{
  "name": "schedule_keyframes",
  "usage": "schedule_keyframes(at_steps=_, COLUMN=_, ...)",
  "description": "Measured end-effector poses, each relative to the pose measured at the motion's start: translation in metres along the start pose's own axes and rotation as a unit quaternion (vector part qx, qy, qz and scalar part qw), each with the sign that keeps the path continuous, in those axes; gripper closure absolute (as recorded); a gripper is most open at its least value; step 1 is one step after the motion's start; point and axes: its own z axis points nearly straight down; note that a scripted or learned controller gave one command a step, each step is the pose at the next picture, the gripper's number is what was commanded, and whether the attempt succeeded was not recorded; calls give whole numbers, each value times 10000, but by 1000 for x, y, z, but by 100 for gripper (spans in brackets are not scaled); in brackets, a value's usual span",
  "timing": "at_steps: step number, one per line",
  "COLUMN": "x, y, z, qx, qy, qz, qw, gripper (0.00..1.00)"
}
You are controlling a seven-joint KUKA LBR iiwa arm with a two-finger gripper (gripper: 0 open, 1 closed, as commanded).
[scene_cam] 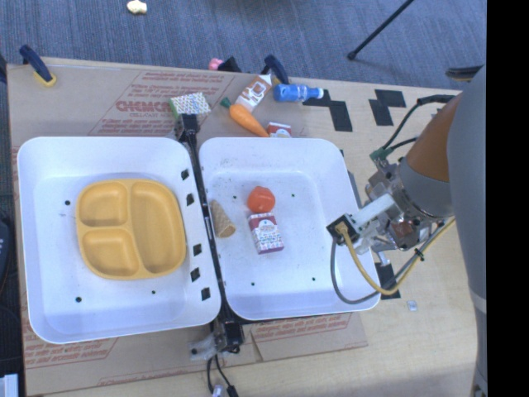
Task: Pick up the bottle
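Red bottle (pixel 265 231) lies flat in the right bin (pixel 322 160), about mid-floor, label up. We read its long axis as running near-to-far across the bin, slightly off straight. The round red cap points at the far rim and the base at the near rim. Nothing touches it. The closest neighbour is a tan cone (pixel 222 219) to its left, hard by the wall shared with the left bin (pixel 41 160), tip toward the far side. The left bin holds a yellow divided plate (pixel 131 227), well apart from the bottle. The gripper (pixel 403 231) sits outside the right bin, just past its right wall and over the bench, well away from the bottle and with nothing visibly in it. We can't tell whether it is open or closed from this angle. Behind the bins on the cardboard (pixel 124 98) lie a carrot (pixel 246 120), a blue bottle (pixel 296 93) and a white bottle with an orange label (pixel 254 92).
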Motion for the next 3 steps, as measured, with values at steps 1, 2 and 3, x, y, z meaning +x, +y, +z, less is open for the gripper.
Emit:
schedule_keyframes(at_steps=1, x=2, y=-10, z=106, qx=18, qy=-12, qz=463, qw=9989, gripper=100)
schedule_keyframes(at_steps=2, x=6, y=-18, z=27, qx=7, qy=-2, qz=461, qw=9989, gripper=100)
schedule_keyframes(at_steps=3, x=-6, y=18, z=-51, qx=1, qy=1, qz=460, qw=9989, gripper=100)
